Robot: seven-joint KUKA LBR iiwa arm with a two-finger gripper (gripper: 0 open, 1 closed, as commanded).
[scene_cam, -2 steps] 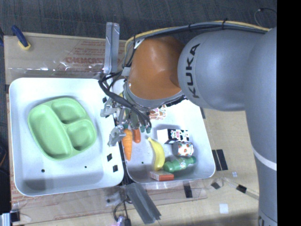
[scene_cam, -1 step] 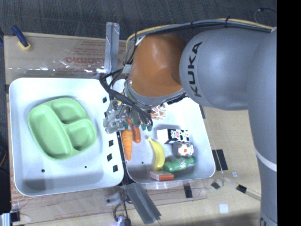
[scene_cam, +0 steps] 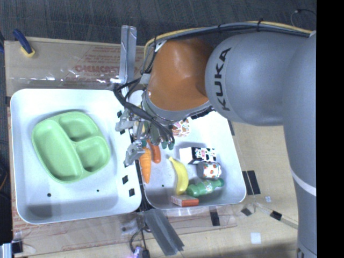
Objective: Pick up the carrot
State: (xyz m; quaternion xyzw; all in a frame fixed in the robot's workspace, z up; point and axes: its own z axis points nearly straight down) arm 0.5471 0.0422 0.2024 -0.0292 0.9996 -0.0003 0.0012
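Hovering low over the left edge of the right bin (scene_cam: 236,195), hand (scene_cam: 141,144) just above the carrots, wrist bulk hiding much of it from above. Cannot tell whether the hand is released or clenched, nor whether anything sits in its grip. Two orange pieces right below: the longer carrot (scene_cam: 145,166) lying against the bin's left wall, tip pointing toward the near edge, and a shorter orange piece (scene_cam: 156,153) just beside it, closer to the hand. Banana (scene_cam: 180,176) lying just to the right, then a green item (scene_cam: 204,188), a flat red-orange item (scene_cam: 184,201) near the front wall, and small printed boxes (scene_cam: 204,155) further right. Left bin (scene_cam: 21,144) carrying a green divided plate (scene_cam: 72,144), well apart from the carrot. Judging by look: a toy carrot, probably light, stiff, smooth plastic, tapered and so prone to sliding out toward the thin end. Best taken across the thick upper half, closing crosswise to its length, minding the bin wall touching one side and the banana near the other.
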